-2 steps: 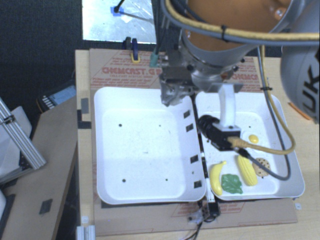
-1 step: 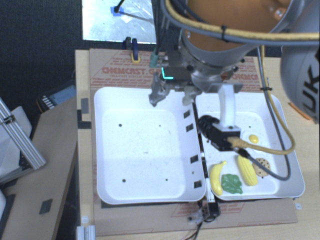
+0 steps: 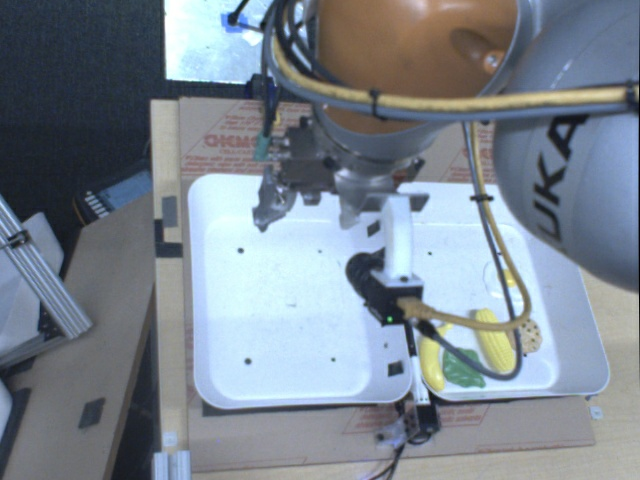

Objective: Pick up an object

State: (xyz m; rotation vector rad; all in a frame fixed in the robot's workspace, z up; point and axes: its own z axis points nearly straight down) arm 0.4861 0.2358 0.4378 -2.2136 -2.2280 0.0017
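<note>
My gripper [image 3: 309, 210] hangs over the far side of the left bin [image 3: 250, 368], under the orange and grey wrist. Its two grey fingers [image 3: 268, 206] stand apart, open, with only white bin floor showing between them. The objects lie in the right bin [image 3: 585, 368], at its near side: a yellow banana-shaped piece [image 3: 432, 364], a green piece [image 3: 463, 372] beside it, a yellow corn cob [image 3: 497, 336] and a brown speckled round piece [image 3: 530, 337]. The gripper is well to the left of and beyond them, touching none.
A white bar with a black unit [image 3: 383, 290] and a yellow cable [image 3: 455, 320] hangs from the wrist over the divide between the bins. The big grey arm covers the upper right. Cardboard [image 3: 215, 138] lies under the bins.
</note>
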